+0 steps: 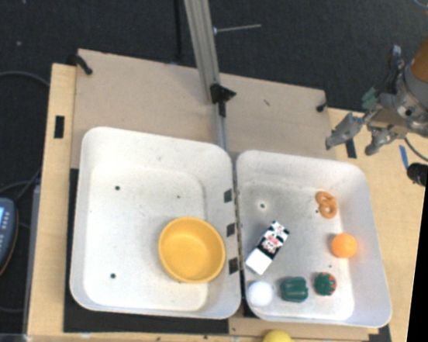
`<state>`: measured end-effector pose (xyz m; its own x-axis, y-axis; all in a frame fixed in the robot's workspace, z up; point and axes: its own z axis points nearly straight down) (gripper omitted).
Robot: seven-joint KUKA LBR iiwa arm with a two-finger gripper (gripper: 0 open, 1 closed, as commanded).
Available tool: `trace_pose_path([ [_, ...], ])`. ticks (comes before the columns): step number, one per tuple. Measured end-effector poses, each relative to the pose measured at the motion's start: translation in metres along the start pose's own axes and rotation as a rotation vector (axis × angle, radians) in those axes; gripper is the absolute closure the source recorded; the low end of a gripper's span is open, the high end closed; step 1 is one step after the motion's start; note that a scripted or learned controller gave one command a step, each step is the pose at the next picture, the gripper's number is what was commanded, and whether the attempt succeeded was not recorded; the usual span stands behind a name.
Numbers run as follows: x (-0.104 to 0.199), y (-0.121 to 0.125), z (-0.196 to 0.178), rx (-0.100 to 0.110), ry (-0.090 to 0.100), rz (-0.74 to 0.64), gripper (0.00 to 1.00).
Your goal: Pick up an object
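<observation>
**Surfaces and finishes**

Both bins [161,159] look like matt white plastic, faintly speckled. The yellow bowl [192,249], at the left bin's 4 o'clock, looks like smooth plastic. The bench [199,106] looks like matt board. The pole [201,32] at 12 o'clock is ribbed, dull metal. The gripper [363,139] looks like grey metal.

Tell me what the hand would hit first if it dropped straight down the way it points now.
Probably the bench top just beyond the right bin's far rim, not any object. The hand, fingers spread, hangs above that edge; depth is hard to judge from this slanted view, so it might clip the rim.
</observation>
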<state>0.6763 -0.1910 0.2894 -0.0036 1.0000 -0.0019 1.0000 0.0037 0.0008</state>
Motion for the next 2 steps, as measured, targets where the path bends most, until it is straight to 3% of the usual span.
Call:
trace_pose_path([
  [1, -0.001, 0.0, 0.0, 0.001, -0.003, 0.0, 0.0],
  [2, -0.005, -0.005, 0.043, 0.004, -0.002, 0.004, 0.0],
])
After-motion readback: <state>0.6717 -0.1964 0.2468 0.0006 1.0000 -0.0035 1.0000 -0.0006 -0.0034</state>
